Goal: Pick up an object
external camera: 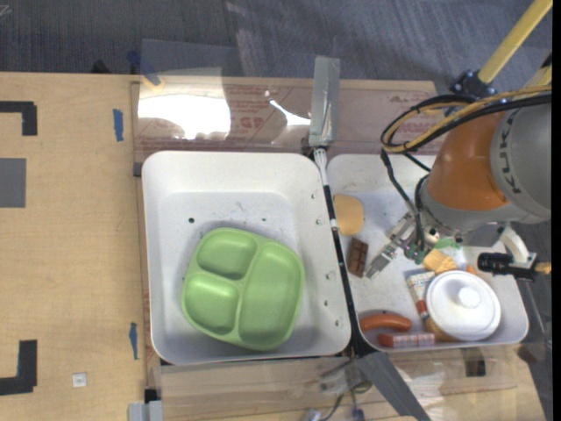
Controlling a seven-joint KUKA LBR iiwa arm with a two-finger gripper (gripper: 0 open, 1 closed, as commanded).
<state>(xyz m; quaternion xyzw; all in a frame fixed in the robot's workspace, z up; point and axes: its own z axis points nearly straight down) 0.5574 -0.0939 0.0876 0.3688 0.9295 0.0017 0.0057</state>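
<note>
Orange banding on the arm (465, 169) meets a grey housing lettered "KU", cut off at the frame edge, and faint red print on the clear sheet (228, 112) behind the bins is too blurred to read. Gripper (386, 257) hangs over the right bin (372, 178), fingers parted around nothing, just beside a brown block (357, 256). Left bin (162, 200) holds a green divided plate (243, 289) on the tan wooden bench (66, 235), grey carpet beyond.

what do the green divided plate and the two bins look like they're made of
The green divided plate looks like moulded plastic with a matte to satin finish: one even colour, soft rounded dividers, only faint sheen. The left bin and right bin look like thin, smooth white plastic, perhaps formed sheet: rounded corners, shallow walls, dull highlights. Painted metal can't be ruled out.
</note>
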